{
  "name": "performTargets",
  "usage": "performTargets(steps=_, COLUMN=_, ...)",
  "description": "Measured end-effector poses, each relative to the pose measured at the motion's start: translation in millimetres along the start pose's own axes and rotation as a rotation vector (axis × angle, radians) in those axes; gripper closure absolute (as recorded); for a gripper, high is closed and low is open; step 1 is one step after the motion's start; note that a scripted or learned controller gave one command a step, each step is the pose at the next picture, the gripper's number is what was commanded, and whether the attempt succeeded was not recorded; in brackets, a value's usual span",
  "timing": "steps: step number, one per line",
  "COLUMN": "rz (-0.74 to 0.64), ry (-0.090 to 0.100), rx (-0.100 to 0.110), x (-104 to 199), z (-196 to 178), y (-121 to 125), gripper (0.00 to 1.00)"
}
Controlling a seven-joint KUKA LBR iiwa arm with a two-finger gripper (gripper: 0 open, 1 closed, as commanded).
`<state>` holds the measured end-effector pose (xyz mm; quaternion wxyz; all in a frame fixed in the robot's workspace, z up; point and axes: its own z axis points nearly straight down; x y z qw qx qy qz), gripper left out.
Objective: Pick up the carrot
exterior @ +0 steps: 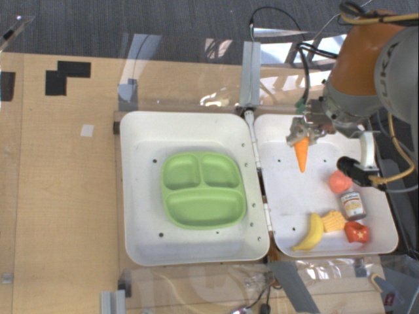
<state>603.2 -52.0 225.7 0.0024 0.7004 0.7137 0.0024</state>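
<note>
I see my claw (302, 133) clenched on the top of the carrot (301, 155), which hangs point-down over the right bin (281, 195), well apart from the banana (310, 233).

- The arm (373, 64) is cut off by the right and top edges, so its base and upper links cannot be seen.
- The end effector (303, 135) sits over the carrot's (301, 154) thick top end and hides it; how its tips stand is too small to tell.
- The label on the small jar (353, 205) is too small to read.
- The worktop (59, 195) runs out past the left and bottom edges.
- A black cable (278, 18) loops behind the arm, its far end hidden.
</note>
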Motion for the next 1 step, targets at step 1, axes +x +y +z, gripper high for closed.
performTargets(steps=1, rz=-0.163, ry=0.000, rx=0.003, x=-5.2, z=40.4, y=-44.0, gripper=1.00)
